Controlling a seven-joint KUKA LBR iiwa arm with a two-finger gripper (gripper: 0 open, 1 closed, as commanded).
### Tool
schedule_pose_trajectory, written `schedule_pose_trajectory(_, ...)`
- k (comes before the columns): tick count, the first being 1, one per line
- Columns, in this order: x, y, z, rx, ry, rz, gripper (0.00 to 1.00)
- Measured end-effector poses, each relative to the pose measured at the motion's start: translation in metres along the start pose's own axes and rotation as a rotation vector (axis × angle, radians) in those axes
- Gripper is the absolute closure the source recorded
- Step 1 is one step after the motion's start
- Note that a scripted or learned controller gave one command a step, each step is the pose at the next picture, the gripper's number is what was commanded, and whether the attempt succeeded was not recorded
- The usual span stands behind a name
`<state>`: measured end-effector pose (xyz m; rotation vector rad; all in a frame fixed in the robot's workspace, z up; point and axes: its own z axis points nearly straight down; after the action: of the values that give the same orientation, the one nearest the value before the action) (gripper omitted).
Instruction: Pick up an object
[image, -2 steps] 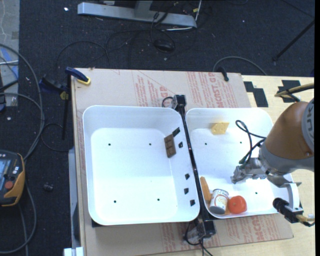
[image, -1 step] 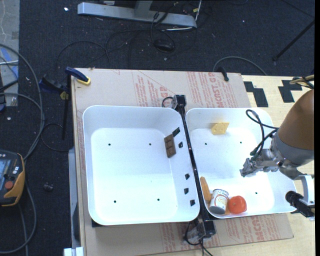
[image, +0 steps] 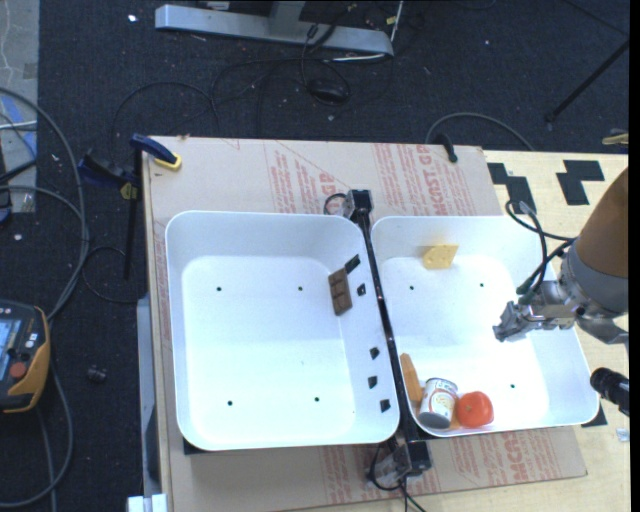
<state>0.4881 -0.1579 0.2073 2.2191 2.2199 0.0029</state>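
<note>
My gripper (image: 507, 327) hangs over the right side of the right bin (image: 480, 290), above bare white floor, with nothing visible between its fingers. A yellow wedge (image: 440, 257) lies at the bin's back. At the front of that bin sit a red tomato-like ball (image: 476, 408), a small can (image: 437, 400) on its side and an orange carrot-like stick (image: 410, 374) along the left wall. A brown bar (image: 341, 293) lies at the right side of the left bin (image: 200, 330).
The two bins share a black divider (image: 378, 300) with small black clips. Cables run across the cardboard behind the right bin (image: 530, 215). A blue and yellow clamp (image: 155, 152) sits at the board's back left corner.
</note>
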Motion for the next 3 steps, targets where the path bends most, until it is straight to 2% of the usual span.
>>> schedule_pose_trajectory(1, 0.051, 0.016, -0.006, 0.003, 0.002, -0.005, 1.00)
schedule_pose_trajectory(3, 0.122, 0.070, -0.019, 0.002, 0.001, -0.004, 1.00)
